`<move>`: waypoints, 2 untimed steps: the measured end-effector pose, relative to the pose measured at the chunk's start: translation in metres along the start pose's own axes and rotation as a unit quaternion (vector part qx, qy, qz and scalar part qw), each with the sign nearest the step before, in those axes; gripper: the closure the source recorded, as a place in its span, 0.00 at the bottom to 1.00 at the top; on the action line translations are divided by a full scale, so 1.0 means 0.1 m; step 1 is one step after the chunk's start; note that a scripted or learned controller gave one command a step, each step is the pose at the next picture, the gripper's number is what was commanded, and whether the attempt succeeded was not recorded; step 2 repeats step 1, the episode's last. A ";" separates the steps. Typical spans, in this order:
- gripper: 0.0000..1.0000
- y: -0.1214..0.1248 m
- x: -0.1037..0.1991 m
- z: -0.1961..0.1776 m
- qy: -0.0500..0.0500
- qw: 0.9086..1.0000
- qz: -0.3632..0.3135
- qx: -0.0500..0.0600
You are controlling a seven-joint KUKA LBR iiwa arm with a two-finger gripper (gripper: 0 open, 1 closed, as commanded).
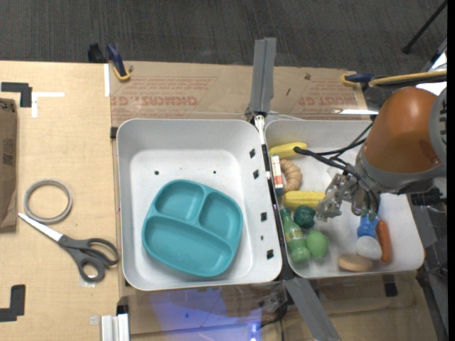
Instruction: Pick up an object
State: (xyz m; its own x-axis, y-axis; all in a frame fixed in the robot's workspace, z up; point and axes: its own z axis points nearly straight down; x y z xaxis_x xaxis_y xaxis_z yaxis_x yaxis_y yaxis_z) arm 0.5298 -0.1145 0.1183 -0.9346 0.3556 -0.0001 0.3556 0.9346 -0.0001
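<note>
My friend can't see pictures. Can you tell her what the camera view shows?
A grey and orange robot arm's gripper hangs over the right bin, which holds toy food such as a corn cob and a banana. The left bin holds a teal divided plate; scissors lie left.

The arm (402, 137) comes in from the right side of the view, and its orange band is turned up toward the camera. Below the band the grey wrist (380, 176) points down and to the left. The metal gripper (340, 203) hangs low at the end of it. Dark cables run along the wrist.
</note>
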 end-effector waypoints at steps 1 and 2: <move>0.00 0.00 0.00 0.00 0.000 1.000 0.000 0.000; 0.00 0.00 0.00 0.00 0.000 1.000 0.000 0.000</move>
